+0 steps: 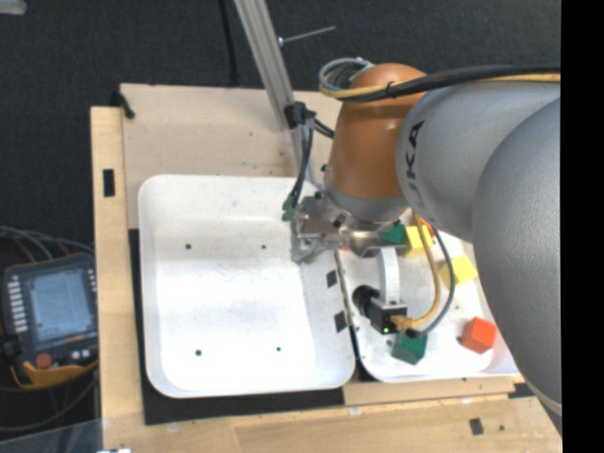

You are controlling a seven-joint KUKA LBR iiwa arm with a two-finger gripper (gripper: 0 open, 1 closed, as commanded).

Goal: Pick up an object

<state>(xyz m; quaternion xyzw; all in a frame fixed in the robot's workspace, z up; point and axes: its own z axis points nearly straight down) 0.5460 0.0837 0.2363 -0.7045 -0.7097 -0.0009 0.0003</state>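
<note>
Dark floor surrounds our wooden bench (189,130), with a teach pendant (52,310) off to the left. On the bench we see the left bin (170,206), its white floor bare except for a few dark specks. Next comes the gripper (316,232), hanging over the seam between the bins. We cannot tell whether it is open or closed, and we see nothing held.

In the right bin (439,361) lie our candidates: a green block (409,350) near the front wall, a yellow piece (462,270) partly under the arm, and an orange block (478,334) furthest right. We judge the green block the best choice because it sits apart from the others. We should shift right, centre above it, then descend straight.
</note>
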